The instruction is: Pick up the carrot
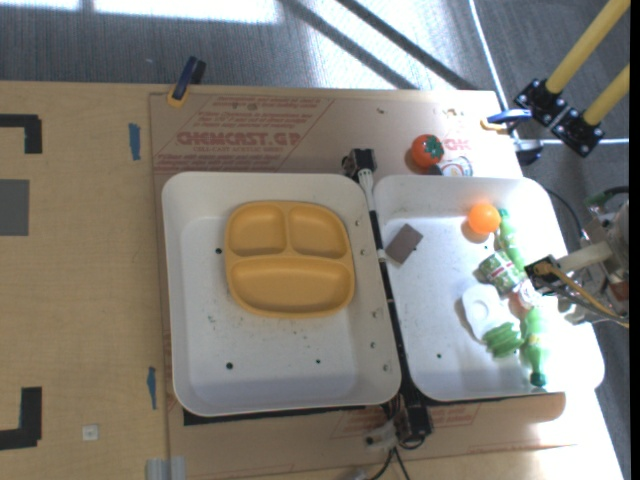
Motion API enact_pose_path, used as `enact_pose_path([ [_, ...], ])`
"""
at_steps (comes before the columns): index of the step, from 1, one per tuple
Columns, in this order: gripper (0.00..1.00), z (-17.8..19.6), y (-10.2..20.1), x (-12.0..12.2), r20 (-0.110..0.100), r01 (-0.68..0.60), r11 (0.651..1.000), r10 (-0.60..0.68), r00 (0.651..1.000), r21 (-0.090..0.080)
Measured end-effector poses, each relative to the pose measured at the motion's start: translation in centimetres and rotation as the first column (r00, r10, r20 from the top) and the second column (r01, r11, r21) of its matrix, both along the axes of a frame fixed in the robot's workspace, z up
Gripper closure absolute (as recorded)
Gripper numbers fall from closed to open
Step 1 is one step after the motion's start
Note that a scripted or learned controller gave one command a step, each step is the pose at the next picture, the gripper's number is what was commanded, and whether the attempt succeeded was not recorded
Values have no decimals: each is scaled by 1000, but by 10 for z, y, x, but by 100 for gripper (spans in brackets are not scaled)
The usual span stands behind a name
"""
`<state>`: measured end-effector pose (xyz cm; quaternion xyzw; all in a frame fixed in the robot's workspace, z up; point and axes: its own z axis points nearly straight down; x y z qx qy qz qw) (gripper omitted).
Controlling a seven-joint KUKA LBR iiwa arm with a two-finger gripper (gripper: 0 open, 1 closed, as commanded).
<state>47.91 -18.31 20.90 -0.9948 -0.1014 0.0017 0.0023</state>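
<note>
The carrot (482, 219) shows as a short orange piece in the upper right part of the right bin (430, 358), close to the bin's far right wall. A green leafy strip (507, 236) runs down from it toward the other toys. It lies free, with nothing touching it from above.
Below the carrot lie a green-and-white packet (497, 269), a white piece (480, 313) and green toy food (505, 340). A grey block (403, 244) sits near the right bin's left wall. The left bin (190, 298) holds a yellow divided plate (290, 258). A red toy tomato (427, 151) rests behind the bins.
</note>
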Motion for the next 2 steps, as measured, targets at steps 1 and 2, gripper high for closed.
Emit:
enact_pose_path([
  [1,100,90,-41,0,5,1,1000,0,1000,-5],
  [2,100,24,-40,0,1,3,1000,-3,1000,-2],
])
